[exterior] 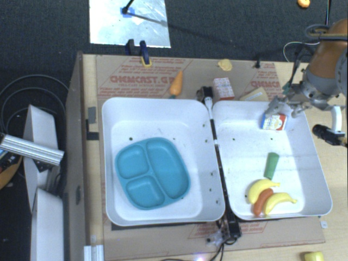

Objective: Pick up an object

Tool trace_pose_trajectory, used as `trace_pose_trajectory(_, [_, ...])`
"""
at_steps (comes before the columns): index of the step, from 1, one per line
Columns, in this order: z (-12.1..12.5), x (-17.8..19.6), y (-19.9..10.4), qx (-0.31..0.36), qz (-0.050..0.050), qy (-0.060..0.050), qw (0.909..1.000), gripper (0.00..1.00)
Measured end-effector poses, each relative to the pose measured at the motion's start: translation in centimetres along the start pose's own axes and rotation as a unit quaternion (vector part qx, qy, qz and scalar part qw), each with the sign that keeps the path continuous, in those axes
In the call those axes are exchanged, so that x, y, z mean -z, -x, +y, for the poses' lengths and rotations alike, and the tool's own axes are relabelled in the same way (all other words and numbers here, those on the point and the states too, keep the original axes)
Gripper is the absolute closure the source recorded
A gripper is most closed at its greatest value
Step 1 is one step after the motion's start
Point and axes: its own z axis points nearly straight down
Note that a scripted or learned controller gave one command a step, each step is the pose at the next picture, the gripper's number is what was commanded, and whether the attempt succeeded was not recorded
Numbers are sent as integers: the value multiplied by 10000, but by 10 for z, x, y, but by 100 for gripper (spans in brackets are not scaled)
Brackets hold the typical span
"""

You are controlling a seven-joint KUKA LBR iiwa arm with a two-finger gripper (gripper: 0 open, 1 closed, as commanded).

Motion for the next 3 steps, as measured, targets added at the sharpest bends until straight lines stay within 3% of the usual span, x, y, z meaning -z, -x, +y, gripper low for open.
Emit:
trace_pose_trajectory(2, [0, 5, 0, -1, -3, -1, 10000, 0])
trace_pose_trajectory(3, [0, -12, 0, 0, 0, -10, 10000, 0])
